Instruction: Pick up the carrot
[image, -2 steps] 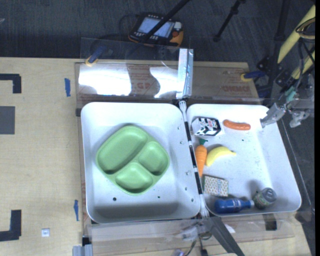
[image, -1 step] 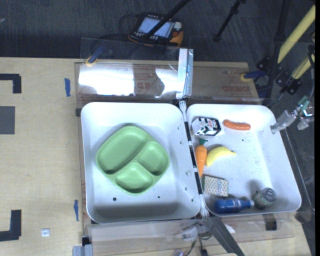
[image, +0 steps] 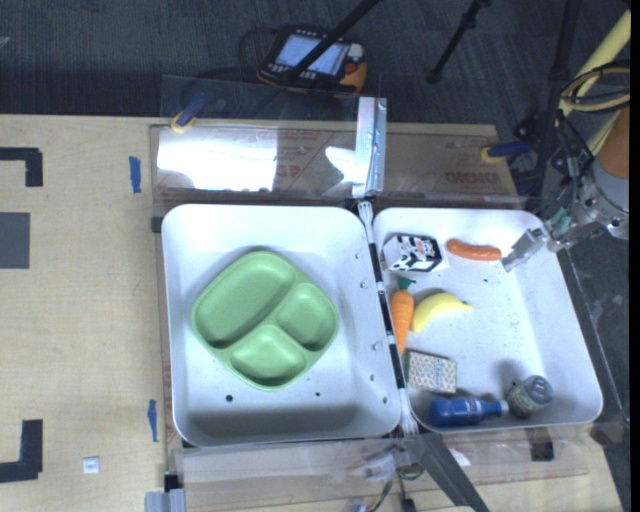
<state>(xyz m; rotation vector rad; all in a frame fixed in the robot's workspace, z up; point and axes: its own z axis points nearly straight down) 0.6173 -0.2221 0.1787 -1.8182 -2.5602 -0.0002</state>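
Currently the carrot (image: 401, 314) lies lengthwise against the left wall of the right bin (image: 560, 330), green top toward the rear, its tapered orange body smooth and matte. A curved yellow banana (image: 439, 309) lies just beside the carrot, so a grasp probably has little side clearance. Behind the carrot sits a black-and-white cow-patterned item (image: 412, 252); in front of it lies a flat speckled sponge (image: 432, 372). The gripper (image: 525, 247) hovers well apart from the carrot, over the bin's far corner; whether the jaws are wide or narrow cannot be told.
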